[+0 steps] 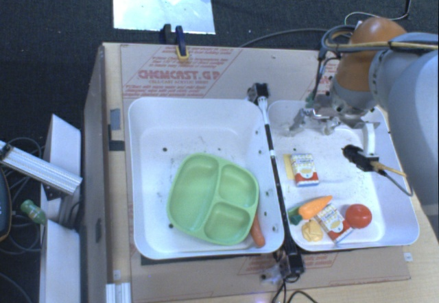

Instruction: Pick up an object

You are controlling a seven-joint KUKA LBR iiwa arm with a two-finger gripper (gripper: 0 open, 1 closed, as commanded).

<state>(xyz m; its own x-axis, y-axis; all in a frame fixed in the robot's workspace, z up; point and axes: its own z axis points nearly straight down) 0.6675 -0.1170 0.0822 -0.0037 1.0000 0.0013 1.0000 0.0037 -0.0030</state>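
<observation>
The gripper (312,120) is held over the far end of the right bin (394,226), fingers spread, nothing grasped; descent onto the carton (303,168) is needed next

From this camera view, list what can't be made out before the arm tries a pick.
- Gripper: too small and blurred to tell its fingers apart.
- Sausage: its upper end is hidden under the green divided plate.
- Small carton: its print is too small to read.
- Yellow item beside the carrot: too small to identify.
- Arm: cut off by the right edge.
</observation>
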